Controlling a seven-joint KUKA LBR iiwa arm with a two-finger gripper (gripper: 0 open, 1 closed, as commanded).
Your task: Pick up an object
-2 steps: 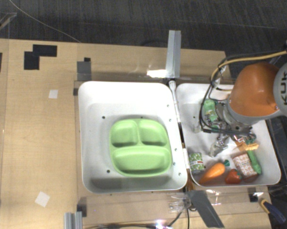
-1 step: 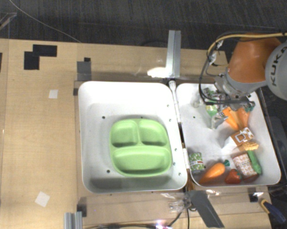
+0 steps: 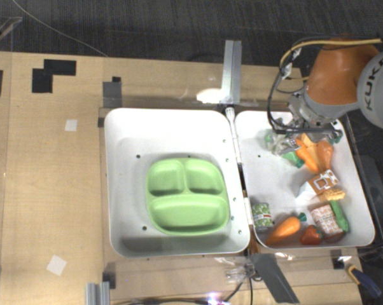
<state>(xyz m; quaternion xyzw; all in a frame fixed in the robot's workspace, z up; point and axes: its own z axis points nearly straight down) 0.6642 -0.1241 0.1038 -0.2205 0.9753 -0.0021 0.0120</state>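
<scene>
A: Where is the gripper (image 3: 287,143)?

B: Low in the right bin (image 3: 357,170), toward that bin's eleven o'clock corner. The arm (image 3: 341,75), grey with its orange band, comes in from the picture's two o'clock and hangs over the bin's far edge.

A: Open or closed?

B: I cannot tell. The wrist covers most of it, and what shows below is a blur of metal with something green at its lower edge.

A: What lies nearest to it?

B: Just at its four o'clock, an orange carrot-like piece (image 3: 308,156) with a second orange piece (image 3: 324,152) beside it, both partly under the wrist. Whether the gripper touches them I cannot say.

A: And further out?

B: At five o'clock from the gripper, a small brown and white box (image 3: 323,182), with a yellow piece (image 3: 334,196) touching it. Along the bin's near edge, from six o'clock round to five: a green can (image 3: 262,214) close to the dividing wall, an orange carrot (image 3: 284,229) lying at a slant, a red piece (image 3: 310,235), and a patterned packet (image 3: 325,220) with a green item (image 3: 340,217) against its right side.

A: The other bin?

B: The left bin (image 3: 125,170) sits at nine o'clock of the gripper, well apart from it. A light green divided tray (image 3: 188,196) rests flat in its middle, with three compartments.
</scene>
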